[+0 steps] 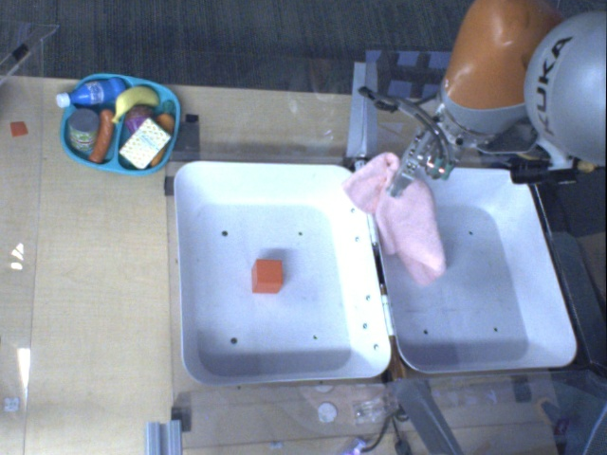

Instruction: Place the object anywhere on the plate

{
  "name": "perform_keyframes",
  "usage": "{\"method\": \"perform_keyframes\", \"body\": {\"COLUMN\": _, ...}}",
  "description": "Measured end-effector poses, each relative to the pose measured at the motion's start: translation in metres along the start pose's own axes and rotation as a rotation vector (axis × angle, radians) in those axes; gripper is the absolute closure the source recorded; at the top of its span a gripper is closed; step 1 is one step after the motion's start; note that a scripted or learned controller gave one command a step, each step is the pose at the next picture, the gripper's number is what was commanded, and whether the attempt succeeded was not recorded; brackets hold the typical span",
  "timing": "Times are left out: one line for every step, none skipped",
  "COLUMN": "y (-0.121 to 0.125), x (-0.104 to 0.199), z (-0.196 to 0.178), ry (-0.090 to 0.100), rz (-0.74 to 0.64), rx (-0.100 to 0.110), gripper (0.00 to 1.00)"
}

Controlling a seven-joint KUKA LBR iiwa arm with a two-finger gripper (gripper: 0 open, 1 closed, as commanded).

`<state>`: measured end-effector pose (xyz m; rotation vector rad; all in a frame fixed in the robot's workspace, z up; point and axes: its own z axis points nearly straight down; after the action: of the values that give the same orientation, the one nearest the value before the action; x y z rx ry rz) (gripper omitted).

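Note:
A pink cloth [410, 224] hangs from my gripper [406, 176], which is shut on its upper part. The cloth dangles over the left side of the right bin [493, 339], with one fold reaching across the divider between the bins. A blue divided plate [72, 147] sits on the bench at the far left, well away from the gripper. It holds a bottle, a banana and other small items. An orange-red cube [268, 276] lies in the middle of the left bin [218, 349].
The arm's grey body and orange band [493, 45] fill the upper right. A metal frame [365, 112] stands behind the bins. Open wooden bench [85, 282] stretches left of the left bin.

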<state>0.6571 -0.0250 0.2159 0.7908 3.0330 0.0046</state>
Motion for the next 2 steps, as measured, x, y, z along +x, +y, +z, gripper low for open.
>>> {"method": "perform_keyframes", "body": {"y": 0.045, "x": 0.016, "z": 0.004, "ry": -0.002, "rz": -0.4, "rx": -0.002, "gripper": 1.0}}
{"method": "perform_keyframes", "body": {"y": 0.088, "x": 0.043, "z": -0.002, "ry": -0.002, "rz": -0.51, "rx": -0.003, "gripper": 1.0}}
